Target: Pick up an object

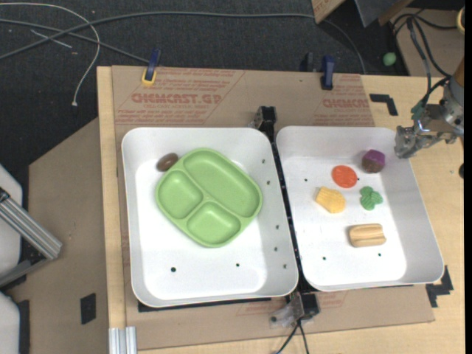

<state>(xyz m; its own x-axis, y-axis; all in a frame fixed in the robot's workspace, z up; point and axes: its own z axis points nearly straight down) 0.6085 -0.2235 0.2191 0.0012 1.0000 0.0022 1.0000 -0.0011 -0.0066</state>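
The right bin (413, 264) holds a purple round piece (374, 160), a red-orange round piece (344, 175), a yellow wedge (331, 200), a small green broccoli-like piece (370, 197) and a tan bread roll (366, 235). My gripper (410, 141) hangs at the far right, over the bin's upper right rim, just right of the purple piece and apart from it. Nothing shows between its fingers. The left bin (140, 271) holds a green divided plate (209, 196) and a small brown piece (168, 161) at the plate's upper left.
Both bins rest on a cardboard sheet (214, 98) clamped at the back by a blue clip (152, 65) and another (327, 72). Cables (66, 32) lie on the dark floor behind. A black bracket (265, 116) sits between the bins at the back.
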